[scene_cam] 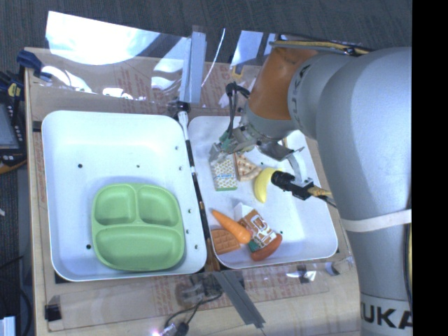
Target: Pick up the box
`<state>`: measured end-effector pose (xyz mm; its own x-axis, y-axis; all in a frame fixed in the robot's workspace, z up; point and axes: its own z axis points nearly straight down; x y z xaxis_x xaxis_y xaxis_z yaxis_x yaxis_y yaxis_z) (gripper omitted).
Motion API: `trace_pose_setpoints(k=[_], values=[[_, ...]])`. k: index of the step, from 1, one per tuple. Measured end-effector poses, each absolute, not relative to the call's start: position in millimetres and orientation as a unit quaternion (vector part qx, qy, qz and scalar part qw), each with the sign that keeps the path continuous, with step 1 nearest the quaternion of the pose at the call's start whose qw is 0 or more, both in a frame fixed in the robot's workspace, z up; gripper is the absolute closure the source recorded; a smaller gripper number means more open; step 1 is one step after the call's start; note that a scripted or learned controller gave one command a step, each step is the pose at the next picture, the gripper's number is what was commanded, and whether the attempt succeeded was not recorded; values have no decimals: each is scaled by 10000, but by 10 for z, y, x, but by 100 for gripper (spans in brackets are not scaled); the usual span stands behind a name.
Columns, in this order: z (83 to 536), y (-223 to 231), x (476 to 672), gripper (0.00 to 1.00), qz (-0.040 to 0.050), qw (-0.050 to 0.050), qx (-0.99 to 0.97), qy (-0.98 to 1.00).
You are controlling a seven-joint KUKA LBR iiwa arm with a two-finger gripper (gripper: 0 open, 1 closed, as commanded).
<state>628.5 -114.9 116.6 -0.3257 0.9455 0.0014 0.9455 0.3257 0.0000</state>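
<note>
A small box (224,173) with a green and white dotted pattern lies in the upper left part of the right bin (318,229). My gripper (233,144) hangs at the box's top edge, just above it, below the arm's orange band. The grey arm covers the bin's right side. Whether the gripper touches the box cannot be made out.
Beside the box lie a tan cracker (246,166) and a yellow banana (261,185). Lower in the right bin are a carrot (230,226), a brown and white packet (260,232) and a waffle piece (223,241). The left bin (70,152) holds a green divided plate (138,227).
</note>
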Motion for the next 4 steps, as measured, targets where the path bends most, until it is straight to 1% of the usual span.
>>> trace_pose_setpoints(k=[1,2,3,4], values=[[1165,-1148,6285,0,-4,7,-5805,-8142],[970,-1168,6072,0,-1,-56,-6140,-7893],[1085,-1159,6086,100,-10,-61,-6121,-7908],[1085,-1158,6085,0,-10,-60,-6120,-7908]])
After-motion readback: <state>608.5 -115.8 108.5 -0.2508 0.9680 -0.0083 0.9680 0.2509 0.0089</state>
